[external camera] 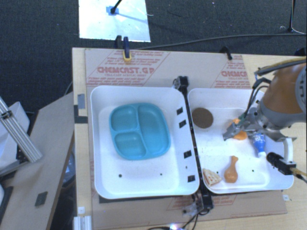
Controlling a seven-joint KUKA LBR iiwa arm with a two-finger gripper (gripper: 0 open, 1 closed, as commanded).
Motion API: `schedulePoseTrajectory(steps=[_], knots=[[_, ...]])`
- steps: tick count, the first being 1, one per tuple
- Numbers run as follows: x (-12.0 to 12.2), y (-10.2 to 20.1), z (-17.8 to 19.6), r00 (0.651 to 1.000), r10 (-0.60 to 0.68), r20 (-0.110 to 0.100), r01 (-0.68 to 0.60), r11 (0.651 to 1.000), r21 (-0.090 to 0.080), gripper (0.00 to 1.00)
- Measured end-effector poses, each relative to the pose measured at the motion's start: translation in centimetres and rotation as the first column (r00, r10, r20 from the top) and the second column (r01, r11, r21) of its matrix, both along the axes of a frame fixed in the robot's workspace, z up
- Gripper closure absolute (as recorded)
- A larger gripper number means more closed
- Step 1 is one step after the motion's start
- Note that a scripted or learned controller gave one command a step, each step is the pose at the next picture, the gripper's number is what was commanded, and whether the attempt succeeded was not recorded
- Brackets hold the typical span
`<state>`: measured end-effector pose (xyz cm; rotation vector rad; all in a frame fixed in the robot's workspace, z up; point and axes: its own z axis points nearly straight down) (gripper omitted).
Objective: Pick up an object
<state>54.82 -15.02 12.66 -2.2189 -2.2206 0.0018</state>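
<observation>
In the right bin (pixel 218 97) my gripper (pixel 233 130) hangs low over a small orange object (pixel 241 136), touching or almost touching it. The grey arm with its orange band (pixel 283 92) comes in from the right. A blue-and-white bottle (pixel 259 144) lies just right of the orange object. A brown round disc (pixel 202 118) sits at the bin's back left. A tan drumstick (pixel 231 169) and a toast-like wedge (pixel 211 177) lie near the front edge.
The left bin (pixel 103 176) holds a blue divided plate (pixel 140 131). Black clips run along the wall between the two bins (pixel 188 133). A black part (pixel 279 163) sticks over the right bin's front right corner.
</observation>
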Motion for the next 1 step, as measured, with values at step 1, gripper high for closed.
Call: schedulePoseTrajectory(steps=[1], knots=[[0.16, -0.03, 1.29, 1.0, 0.001, 0.006, 0.0, 1.0, -0.002, 1.0]])
